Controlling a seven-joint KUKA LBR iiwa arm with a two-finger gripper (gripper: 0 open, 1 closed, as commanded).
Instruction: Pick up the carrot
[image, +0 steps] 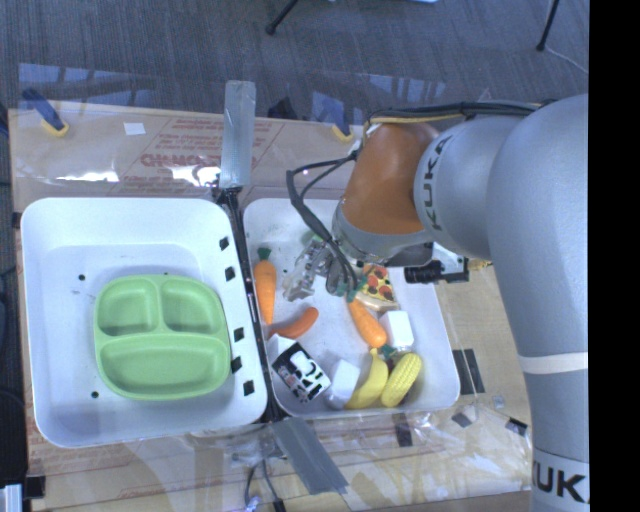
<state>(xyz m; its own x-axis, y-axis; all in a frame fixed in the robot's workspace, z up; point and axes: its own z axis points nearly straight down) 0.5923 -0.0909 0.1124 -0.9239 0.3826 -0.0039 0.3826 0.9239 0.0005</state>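
I am seeing the gripper (308, 272) hanging over the middle of the right bin (432, 300), its metal fingers pointing down and left, and I cannot tell whether they are spread or pressed together; nothing is showing between them. The grey arm (520, 200) with its orange band (385, 180) is reaching in over the bin's far right corner.

Counting what is lying in that bin, I am finding three orange carrot-like pieces. The carrot (265, 290) with a green top is lying along the left wall, just left of the gripper. A second orange piece (295, 324) is lying just below it, slanted. A third (366, 323) is sitting toward the right. One pizza slice (377, 287) is lying beside that. One banana (371, 382) and one corn cob (402, 378) are resting side by side at the near wall, with two white blocks (399, 328) close by and one black-and-white object (300, 370) in the near left corner.

The left bin (50, 240) is holding one green divided plate (160, 335) with three compartments.
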